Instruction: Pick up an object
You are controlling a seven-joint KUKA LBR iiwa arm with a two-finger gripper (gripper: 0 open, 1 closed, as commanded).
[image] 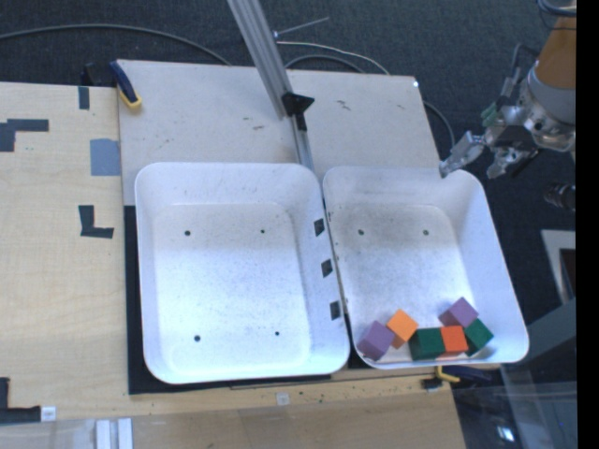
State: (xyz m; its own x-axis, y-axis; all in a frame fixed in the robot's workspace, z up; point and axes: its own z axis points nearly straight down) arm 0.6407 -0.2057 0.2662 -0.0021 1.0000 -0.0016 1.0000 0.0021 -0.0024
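Observation:
Several small blocks huddle in the near right corner of the right bin (493, 241): a purple one (375, 340), an orange one (402, 325), a green one (427, 343), a red-orange one (454, 340), another purple (459, 312) and another green (480, 334). My gripper (482, 160) hangs over the bin's far right corner, well away from the blocks. It is open, with nothing between its fingers.
The left bin (150, 251) sits beside the right one, with black clips (327, 267) along the shared edge. A slanted aluminium post (262, 45) rises behind the bins. A yellow-and-blue tool (125, 86) lies at the back left. Cables run across the dark floor.

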